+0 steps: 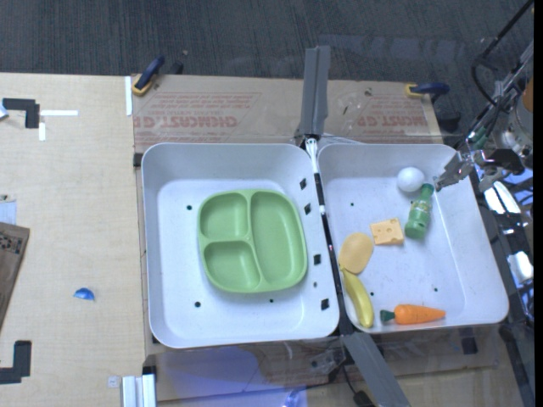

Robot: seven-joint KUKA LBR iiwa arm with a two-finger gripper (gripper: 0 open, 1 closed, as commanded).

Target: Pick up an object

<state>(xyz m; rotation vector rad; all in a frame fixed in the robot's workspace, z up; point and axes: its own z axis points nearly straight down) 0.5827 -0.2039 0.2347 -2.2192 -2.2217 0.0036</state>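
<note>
The right bin (475, 253) holds a white ball (411, 177), a green bottle (419, 214), a yellow cheese wedge (388, 232), a pale yellow oval piece (356, 252), a banana (360, 298) and a carrot (413, 315). My gripper (456, 170) hangs at the bin's far right rim, just right of the ball and the bottle's cap. It is small and partly lost among cables, and nothing shows in its grasp.
The left bin (161, 253) holds a green divided plate (253, 240). A grey divider bar (315, 100) runs back from between the bins. Cables and arm hardware (509, 134) crowd the right edge. A small blue object (83, 294) lies on the wooden bench at left.
</note>
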